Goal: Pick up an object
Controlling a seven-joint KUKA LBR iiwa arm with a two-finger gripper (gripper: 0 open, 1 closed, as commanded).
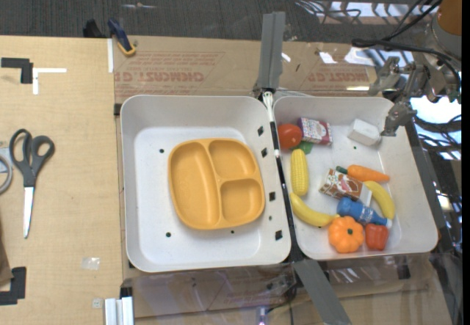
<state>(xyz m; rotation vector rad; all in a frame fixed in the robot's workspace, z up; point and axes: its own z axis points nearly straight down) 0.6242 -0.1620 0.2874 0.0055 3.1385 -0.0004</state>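
Apparently tool above right bin rim.

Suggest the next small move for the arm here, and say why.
Probably bring the gripper left and down toward the white block. The gripper sits at the right bin's upper right corner with nothing seen in it, and the block lies closest, apart from the crowded toy food.
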